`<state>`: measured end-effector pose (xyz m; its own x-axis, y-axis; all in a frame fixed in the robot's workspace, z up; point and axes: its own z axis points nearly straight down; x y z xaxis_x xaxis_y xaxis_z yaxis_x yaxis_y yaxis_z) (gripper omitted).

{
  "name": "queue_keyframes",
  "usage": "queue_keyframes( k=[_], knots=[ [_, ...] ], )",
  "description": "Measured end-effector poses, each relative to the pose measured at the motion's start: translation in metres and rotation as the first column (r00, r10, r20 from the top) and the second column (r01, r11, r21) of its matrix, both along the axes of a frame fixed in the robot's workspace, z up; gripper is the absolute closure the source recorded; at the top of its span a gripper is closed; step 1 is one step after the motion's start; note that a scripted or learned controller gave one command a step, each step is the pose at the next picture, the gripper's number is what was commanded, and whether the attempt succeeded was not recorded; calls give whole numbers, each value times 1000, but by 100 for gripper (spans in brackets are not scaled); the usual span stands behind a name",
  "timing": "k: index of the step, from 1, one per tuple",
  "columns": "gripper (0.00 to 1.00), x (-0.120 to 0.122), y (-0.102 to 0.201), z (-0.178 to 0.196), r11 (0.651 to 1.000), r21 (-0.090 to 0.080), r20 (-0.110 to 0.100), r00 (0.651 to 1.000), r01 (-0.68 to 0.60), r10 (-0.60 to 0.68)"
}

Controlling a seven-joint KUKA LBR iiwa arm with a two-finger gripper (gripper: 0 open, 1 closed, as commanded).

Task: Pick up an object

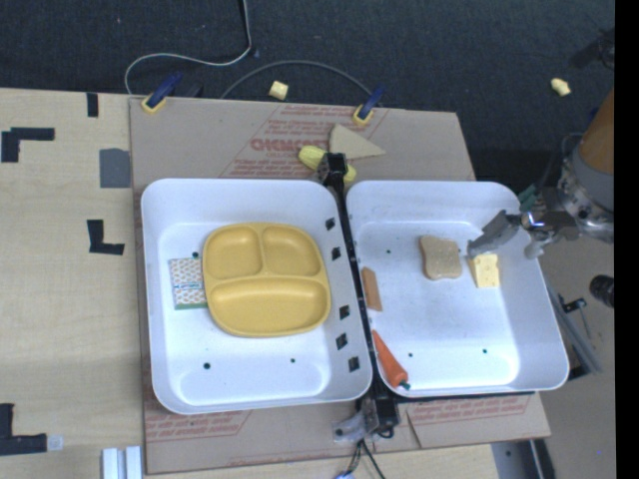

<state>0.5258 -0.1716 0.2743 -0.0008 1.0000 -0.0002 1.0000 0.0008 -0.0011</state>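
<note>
At the right white bin's [539, 362] right rim, the spread two-finger gripper [511, 234] hovers just above the yellow cheese-like square [486, 270], beside the tan bread slice [440, 257], with bare floor below them.

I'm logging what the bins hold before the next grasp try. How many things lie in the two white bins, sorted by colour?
Yellow: 2, the divided plate in the left bin and the cheese piece in the right bin
Tan: 2, the bread slice and the small stick
Orange: 1, the carrot
Patterned: 1, the sponge
Total: 6
</note>
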Motion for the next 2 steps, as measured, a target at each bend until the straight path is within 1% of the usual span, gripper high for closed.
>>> queue_keyframes(
  k=[1,2],
  knots=[
    [0,65,3,-88,1000,0,-4,1000,-3,3],
    [0,75,8,-191,1000,-9,9,1000,-1,1]
  ],
)
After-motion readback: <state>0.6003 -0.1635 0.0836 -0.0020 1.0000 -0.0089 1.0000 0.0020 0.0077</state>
